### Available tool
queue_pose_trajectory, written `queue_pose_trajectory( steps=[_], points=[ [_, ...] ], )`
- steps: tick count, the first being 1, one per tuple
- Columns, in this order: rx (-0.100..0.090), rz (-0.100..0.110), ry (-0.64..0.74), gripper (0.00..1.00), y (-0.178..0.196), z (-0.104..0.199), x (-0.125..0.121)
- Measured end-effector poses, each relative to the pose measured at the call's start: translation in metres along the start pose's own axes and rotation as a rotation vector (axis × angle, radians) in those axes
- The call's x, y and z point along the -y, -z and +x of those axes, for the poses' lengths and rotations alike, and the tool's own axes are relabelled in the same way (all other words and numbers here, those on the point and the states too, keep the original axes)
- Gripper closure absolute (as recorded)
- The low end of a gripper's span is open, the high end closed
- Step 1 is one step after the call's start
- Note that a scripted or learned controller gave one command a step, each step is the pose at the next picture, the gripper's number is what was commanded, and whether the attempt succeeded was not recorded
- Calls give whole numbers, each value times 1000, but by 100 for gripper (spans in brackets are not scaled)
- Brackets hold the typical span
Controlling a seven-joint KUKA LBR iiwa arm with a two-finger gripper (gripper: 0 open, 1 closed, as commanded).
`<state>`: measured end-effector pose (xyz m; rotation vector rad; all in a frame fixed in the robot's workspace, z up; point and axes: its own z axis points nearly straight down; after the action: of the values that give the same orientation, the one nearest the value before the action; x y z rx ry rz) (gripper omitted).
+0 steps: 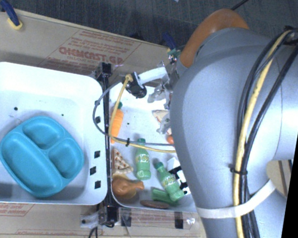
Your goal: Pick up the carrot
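Observation:
The carrot [116,122] is a small orange piece lying against the left wall of the right bin [140,105], near that bin's far half. My gripper [162,105] hangs over the far part of the same bin, to the right of the carrot and apart from it. The big grey arm [232,129] covers most of that bin's right side. A cable [134,141] runs across the bin just below the carrot.
Two green bottles [142,163] [170,184], a pizza slice [120,164], a brown drumstick [126,186] and a flat brown piece [154,204] lie in the right bin's near half. In the left bin [8,81] rests a blue sectioned plate [41,154].

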<state>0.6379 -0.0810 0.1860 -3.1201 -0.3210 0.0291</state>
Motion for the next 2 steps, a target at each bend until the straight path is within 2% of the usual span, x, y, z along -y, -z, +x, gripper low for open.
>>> queue_pose_trajectory(
  steps=[1, 2],
  points=[
    [-6, 1, 44, 0, -98, -37, -4],
    [-3, 10, 59, 100, -86, -35, -1]
  ],
)
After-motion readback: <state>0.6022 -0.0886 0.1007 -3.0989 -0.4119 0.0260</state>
